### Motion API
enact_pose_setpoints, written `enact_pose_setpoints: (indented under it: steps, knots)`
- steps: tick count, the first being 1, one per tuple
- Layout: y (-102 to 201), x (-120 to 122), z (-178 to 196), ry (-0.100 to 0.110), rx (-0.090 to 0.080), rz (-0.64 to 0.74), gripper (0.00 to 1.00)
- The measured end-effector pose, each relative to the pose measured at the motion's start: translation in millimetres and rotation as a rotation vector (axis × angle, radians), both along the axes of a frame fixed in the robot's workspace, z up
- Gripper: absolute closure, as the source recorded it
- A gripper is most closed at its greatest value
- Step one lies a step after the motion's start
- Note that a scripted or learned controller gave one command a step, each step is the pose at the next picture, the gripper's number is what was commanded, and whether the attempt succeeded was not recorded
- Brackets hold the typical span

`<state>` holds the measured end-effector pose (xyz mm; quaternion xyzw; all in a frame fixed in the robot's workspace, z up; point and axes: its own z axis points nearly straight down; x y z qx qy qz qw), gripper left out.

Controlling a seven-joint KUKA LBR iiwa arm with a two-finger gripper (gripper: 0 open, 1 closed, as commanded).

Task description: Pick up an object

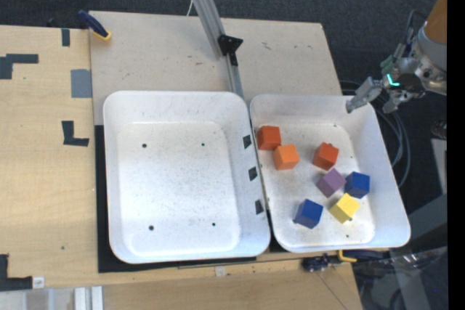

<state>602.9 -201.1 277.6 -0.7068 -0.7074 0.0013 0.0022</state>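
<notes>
Two shallow white bins are seen side by side on the tabletop (182,47). The left bin (174,174) carries only small dark specks. In the right bin (378,229) seven small blocks are gathered: an orange-red block (269,137) near the dividing rim, a lighter orange block (285,157) touching it on the lower right, a red block (326,155) further right, a purple block (331,182) below that, a blue block (357,184) just beside the purple one, a yellow block (346,207) touching the blue one from below, and a second blue block (309,213) toward the near rim. The end effector (372,94) is held above the right bin's far right corner, well apart from the blocks; its fingers appear spread, and nothing is seen between them
</notes>
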Motion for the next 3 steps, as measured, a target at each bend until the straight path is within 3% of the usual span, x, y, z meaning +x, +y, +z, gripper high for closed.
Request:
enact_pose_setpoints:
  steps: [1, 3]
  knots:
    - [0, 1, 3, -0.004, -0.002, 0.001, 0.0]
    - [0, -4, -85, 0.001, -0.002, 0.0, 0.0]
